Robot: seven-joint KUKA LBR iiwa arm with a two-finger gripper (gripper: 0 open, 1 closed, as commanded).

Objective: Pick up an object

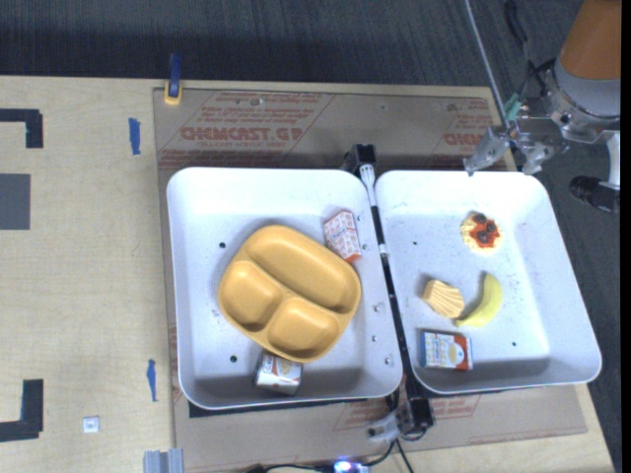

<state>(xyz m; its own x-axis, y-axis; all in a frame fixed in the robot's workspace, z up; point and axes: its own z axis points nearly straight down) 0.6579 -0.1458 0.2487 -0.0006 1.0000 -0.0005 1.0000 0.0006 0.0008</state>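
My gripper hangs over the back rim of the right bin, near its far left corner, open with nothing between its fingers. Below it in that bin lie a small yellow and red toy, a banana, a yellow wedge touching the banana, and a small blue and orange carton. In the left bin a large yellow divided tray sits in the middle. A red and white carton lies at the tray's far right edge, and another small carton lies at its near edge.
The grey arm with its orange band comes in from the upper right corner. A black clamp sits at the back between the bins, and cables lie at the front. Both bins rest on a cardboard sheet on the wooden bench.
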